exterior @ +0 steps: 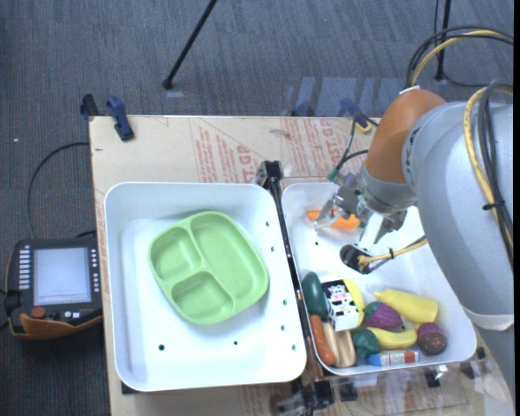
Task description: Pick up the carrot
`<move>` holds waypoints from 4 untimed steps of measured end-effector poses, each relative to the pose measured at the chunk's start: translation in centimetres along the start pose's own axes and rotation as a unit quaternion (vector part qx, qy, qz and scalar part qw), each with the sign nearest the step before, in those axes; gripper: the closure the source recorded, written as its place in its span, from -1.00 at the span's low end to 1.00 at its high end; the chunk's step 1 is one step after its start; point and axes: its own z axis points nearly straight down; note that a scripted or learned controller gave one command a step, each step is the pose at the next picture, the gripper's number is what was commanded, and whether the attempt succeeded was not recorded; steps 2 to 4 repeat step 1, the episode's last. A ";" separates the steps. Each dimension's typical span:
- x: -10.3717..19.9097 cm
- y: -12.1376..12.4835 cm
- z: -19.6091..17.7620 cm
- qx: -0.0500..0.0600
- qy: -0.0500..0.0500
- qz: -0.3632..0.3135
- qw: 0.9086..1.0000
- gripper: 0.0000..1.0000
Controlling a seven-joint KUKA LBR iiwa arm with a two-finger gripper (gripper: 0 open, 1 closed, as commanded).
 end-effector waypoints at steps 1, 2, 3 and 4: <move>0.0 -0.1 -0.9 0.004 -0.001 -0.002 1.000 1.00; 0.0 -0.1 -0.9 0.004 -0.001 -0.002 1.000 1.00; 0.0 -0.1 -0.9 0.004 -0.001 -0.002 1.000 1.00; 0.0 -0.1 -0.9 0.004 -0.001 -0.002 1.000 1.00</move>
